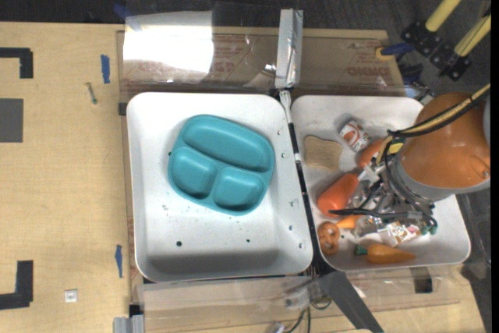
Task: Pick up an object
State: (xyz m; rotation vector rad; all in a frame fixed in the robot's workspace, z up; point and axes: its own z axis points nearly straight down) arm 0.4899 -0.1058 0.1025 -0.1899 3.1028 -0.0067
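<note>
Orange items: several small orange pieces are lying in the right bin [437, 246], a larger orange wedge [340, 191] near its middle and a carrot-like piece [387, 253] along the lower edge.
Other clutter: a tan flat piece [320, 153] and a small red-and-white can [355, 134] are sitting toward the upper part of that bin.
Gripper: the gripper [380, 203] is hanging low over the clutter at the right of the frame; whether the jaws are apart or together I cannot tell.
Left bin: the left bin [156, 230] is carrying a teal divided tray [221, 163].
Doing it well: the jaws are probably best centred on one separated piece, such as the wedge, before closing, since neighbours are crowding close.
Tabletop: the tabletop [54, 191] is showing bare wood at the left of the frame.
</note>
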